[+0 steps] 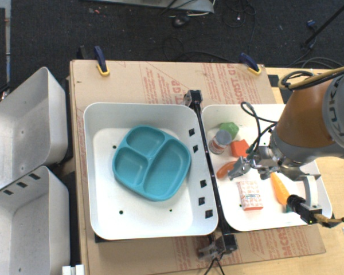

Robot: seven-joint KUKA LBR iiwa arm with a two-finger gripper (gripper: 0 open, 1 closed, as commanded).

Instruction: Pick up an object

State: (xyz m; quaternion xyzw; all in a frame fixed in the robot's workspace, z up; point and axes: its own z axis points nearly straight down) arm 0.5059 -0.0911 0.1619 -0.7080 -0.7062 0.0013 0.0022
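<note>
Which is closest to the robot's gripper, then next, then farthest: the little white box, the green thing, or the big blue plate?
From the gripper:
1. White box, just below it in the right bin.
2. Green thing, at that bin's far end.
3. Blue divided plate, over in the left bin.

The arm [309,125] runs off the right edge and hides part of the right bin [235,225] behind the gripper [241,168], whose fingertips are too small to read.

carrot [227,168] | orange, lying flat | right bin [275,225] | possibly touching claw [238,169]
</note>
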